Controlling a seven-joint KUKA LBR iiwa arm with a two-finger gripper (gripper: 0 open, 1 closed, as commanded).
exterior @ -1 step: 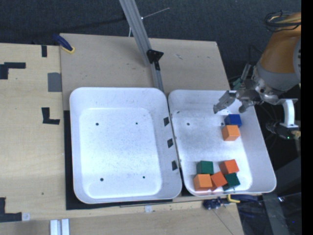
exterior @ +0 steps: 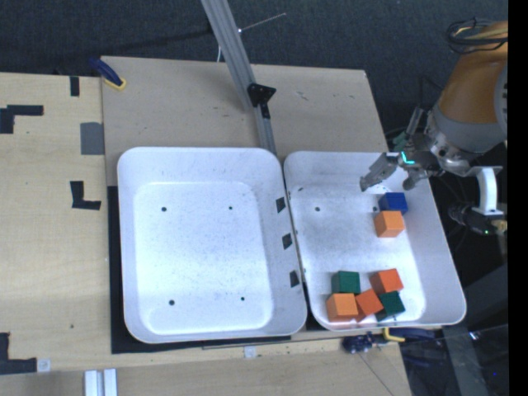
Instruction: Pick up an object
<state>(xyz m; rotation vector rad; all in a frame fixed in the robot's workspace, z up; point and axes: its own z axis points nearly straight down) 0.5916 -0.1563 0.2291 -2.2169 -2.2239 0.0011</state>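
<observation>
My gripper [exterior: 389, 174] hangs over the far right part of the right bin [exterior: 330, 180], with its fingers spread and nothing between them. Just below it lie a blue cube [exterior: 394, 201] and an orange cube [exterior: 389, 223], close together. At the bin's near edge sits a cluster: a green cube [exterior: 346, 282], an orange cube [exterior: 387, 280], another orange cube [exterior: 341, 306], a red-orange cube [exterior: 368, 302] and a dark green cube [exterior: 392, 304].
The left bin [exterior: 198, 246] lies beside the right one. A grey metal pole [exterior: 235, 48] slants from the top down to the bins' shared far corner. Wooden bench surface surrounds both bins; the arm's orange band [exterior: 474, 93] is at right.
</observation>
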